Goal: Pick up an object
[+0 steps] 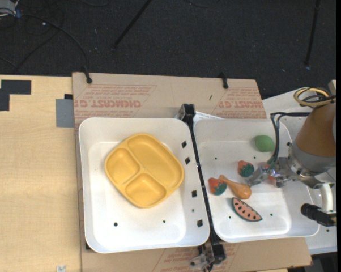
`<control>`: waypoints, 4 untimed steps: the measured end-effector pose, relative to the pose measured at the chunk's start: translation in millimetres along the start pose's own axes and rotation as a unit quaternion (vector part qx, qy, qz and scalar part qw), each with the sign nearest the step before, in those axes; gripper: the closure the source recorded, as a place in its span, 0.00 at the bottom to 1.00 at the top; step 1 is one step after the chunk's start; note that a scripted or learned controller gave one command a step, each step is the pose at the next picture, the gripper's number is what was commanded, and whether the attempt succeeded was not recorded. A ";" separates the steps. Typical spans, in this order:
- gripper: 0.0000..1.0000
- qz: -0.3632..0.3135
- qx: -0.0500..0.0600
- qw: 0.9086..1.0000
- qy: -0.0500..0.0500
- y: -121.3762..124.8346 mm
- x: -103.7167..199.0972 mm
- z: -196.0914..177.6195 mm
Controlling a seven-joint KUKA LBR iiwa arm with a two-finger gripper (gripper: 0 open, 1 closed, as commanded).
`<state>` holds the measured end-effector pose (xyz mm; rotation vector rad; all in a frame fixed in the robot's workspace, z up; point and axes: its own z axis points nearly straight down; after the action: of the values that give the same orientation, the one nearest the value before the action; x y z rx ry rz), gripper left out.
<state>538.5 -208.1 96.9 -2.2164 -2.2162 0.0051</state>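
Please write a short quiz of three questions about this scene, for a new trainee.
1. True or false: the yellow divided plate lies in the right bin.
2. Which toy lies nearest the front wall of the right bin? A) green ball B) watermelon slice C) orange drumstick
3. Fill in: the gripper is over the ____ bin.

Key: 1 false, it lies in the left bin; 2 B; 3 right.

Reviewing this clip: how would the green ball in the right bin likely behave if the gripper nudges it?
The green ball looks round, so a nudge would probably roll it. It sits near the right bin far wall, which might stop it. Its smooth curve could slip from the gripper.
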 end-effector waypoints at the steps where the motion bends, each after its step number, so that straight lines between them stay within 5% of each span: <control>1: 0.00 0.000 -0.002 1.000 -0.001 -0.2 0.9 10.0; 2: 1.00 0.001 -0.002 1.000 -0.001 0.3 0.1 -1.6; 4: 1.00 -0.001 -0.005 1.000 -0.002 3.5 -0.2 -107.4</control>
<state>542.8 -208.5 204.4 -2.2206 -2.2255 -0.0016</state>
